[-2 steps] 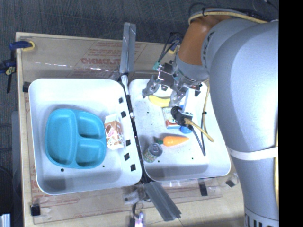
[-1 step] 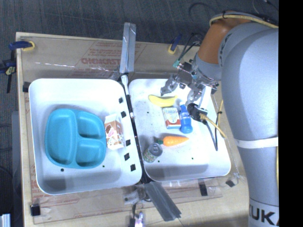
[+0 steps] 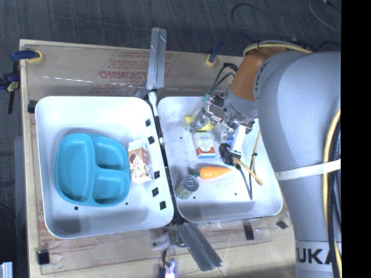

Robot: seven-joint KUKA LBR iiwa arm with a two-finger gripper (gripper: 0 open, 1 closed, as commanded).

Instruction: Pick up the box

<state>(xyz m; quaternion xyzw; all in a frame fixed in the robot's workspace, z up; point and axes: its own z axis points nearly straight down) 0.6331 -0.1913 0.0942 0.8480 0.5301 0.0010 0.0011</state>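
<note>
A small box (image 3: 204, 144) with a yellow top and an orange and white front lies in the right bin (image 3: 264, 198), near its middle. My gripper (image 3: 210, 116) hangs just above the far end of this box, at the end of the grey arm with the orange band. A second small carton (image 3: 139, 161), brown and white, lies in the left bin (image 3: 49, 117) against its right wall, beside the blue tray.
An orange carrot (image 3: 213, 172) lies just in front of the box. A grey can (image 3: 186, 186) stands at the right bin's front left. A small yellow thing (image 3: 189, 120) sits left of the gripper. A blue divided tray (image 3: 90, 169) takes up much of the left bin.
</note>
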